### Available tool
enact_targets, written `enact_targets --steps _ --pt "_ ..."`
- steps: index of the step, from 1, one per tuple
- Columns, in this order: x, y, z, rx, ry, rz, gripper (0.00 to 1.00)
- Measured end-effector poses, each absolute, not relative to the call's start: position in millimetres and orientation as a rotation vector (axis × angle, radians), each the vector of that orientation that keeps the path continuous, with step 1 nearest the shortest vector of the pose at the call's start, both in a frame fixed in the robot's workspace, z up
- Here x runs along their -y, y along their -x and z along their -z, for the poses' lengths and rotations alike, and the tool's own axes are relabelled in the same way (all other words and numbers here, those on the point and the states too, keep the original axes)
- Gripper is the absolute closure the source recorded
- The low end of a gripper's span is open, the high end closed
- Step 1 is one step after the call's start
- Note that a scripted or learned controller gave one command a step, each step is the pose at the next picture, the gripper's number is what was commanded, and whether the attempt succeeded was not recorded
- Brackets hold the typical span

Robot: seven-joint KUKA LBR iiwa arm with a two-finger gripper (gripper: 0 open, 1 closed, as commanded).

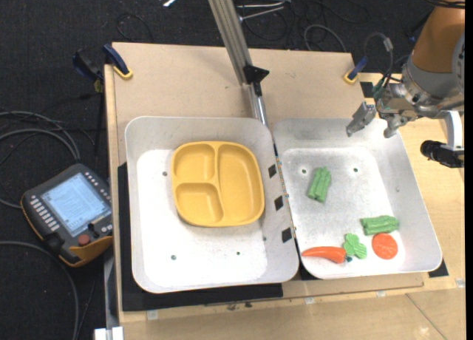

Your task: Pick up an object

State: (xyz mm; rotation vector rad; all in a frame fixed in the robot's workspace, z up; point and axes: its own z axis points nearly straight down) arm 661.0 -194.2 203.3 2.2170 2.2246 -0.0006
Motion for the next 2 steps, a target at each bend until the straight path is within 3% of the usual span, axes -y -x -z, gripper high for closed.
enact_targets --steps 1,2 --pt "194.3 -660.9 -203.3 -2.224 -2.217 0.002 0.00" --pt "190.4 -665.9 -158.6 -2.228 -2.218 0.004 0.00"
